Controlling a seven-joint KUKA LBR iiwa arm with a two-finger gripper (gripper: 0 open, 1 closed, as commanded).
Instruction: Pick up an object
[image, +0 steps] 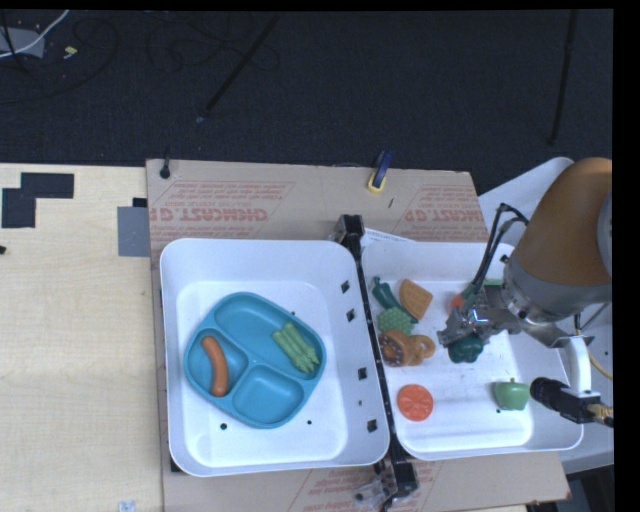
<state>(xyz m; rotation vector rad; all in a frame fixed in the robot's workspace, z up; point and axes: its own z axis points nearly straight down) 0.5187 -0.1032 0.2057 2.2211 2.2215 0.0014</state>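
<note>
Whether the fingers of the gripper are open or closed cannot be told; they sit low in the right white bin, right over a dark green toy piece. Just beside them toward the bin's middle lie a brown pretzel-like toy, a green leafy toy and an orange wedge. An orange-red round toy and a green apple-like toy rest near the bin's front edge. The left white bin carries a blue divided plate with a sausage and green beans.
</note>
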